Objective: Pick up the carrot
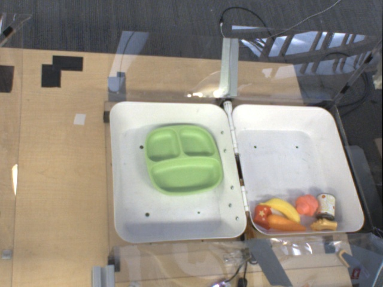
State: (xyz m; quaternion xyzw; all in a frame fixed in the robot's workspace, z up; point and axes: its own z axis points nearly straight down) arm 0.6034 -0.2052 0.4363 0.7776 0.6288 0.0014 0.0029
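The carrot (286,223) lies low in the right bin (287,130), at the bottom right of the picture, touching a yellow banana (281,208) and a red pepper (261,213). A green plate (182,158) sits in the left bin (128,160).

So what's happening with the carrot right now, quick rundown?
Carrot lying at near edge of right bin, not picked up. Banana and red pepper pressed against it. Green plate in left bin.
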